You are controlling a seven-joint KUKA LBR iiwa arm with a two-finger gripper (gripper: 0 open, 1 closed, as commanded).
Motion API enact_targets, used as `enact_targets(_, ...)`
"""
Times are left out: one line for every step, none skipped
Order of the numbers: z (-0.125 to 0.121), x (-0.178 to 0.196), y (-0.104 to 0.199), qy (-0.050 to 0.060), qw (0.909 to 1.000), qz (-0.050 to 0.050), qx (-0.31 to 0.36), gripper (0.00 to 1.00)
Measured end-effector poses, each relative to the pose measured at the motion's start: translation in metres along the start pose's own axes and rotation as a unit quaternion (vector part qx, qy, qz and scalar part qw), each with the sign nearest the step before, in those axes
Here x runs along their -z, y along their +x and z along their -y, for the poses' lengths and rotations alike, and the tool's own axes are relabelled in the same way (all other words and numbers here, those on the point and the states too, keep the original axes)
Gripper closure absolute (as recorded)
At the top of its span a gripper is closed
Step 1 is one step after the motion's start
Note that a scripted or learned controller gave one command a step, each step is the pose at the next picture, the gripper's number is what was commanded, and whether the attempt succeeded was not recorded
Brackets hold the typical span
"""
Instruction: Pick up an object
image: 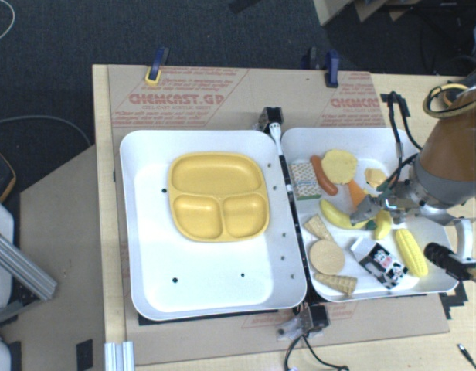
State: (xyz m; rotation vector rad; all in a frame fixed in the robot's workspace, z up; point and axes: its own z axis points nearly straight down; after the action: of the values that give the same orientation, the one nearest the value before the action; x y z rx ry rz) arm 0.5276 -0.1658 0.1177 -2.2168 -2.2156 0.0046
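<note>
Camera view puts the gripper (379, 209) low over the right bin (340, 141), at the pile of toy food beside the banana (335, 214) and corn cob (410, 251); whether it has closed on anything you cannot tell. Expect these pieces to be light, hard plastic, likely slippery. Take the banana across its narrow middle.

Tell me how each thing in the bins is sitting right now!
Yellow tray: flat in the left bin, right way up.
Banana: lying flat in the right bin.
Corn cob: lying flat.
Hot dog: lying flat.
Gripper: low over the toys.
</note>
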Motion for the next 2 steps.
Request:
enact_targets(0.001,-0.035,0.001,-0.001,1.0,0.0,0.0,0.0)
enact_targets(0.0,-0.023,0.0,-0.004,1.0,0.002,-0.001,1.0)
